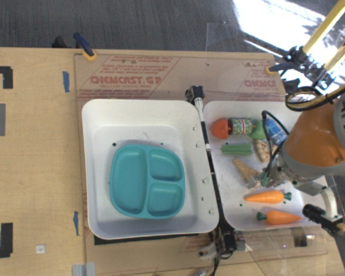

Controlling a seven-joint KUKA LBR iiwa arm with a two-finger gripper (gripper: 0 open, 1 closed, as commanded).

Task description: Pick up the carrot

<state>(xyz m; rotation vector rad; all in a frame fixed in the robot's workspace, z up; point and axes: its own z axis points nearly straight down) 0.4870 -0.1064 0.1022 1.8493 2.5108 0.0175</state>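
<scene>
Two orange carrots with green tops lie in the right bin point(233, 214) near its front. The upper carrot point(266, 198) points left; the lower carrot point(280, 217) points right. My gripper point(262, 181) hangs low just above the upper carrot's left half, under the orange-banded wrist point(313, 140). Nothing visible sits in its grip. The arm hides the bin's right part.
The right bin also holds a red-capped bottle point(236, 126), a green piece point(236, 149), tan pieces point(244, 168) and a blue item point(275, 132) beside the arm. In the left bin point(98, 125) lies a teal divided plate point(148, 180). A black divider point(209, 154) separates the bins.
</scene>
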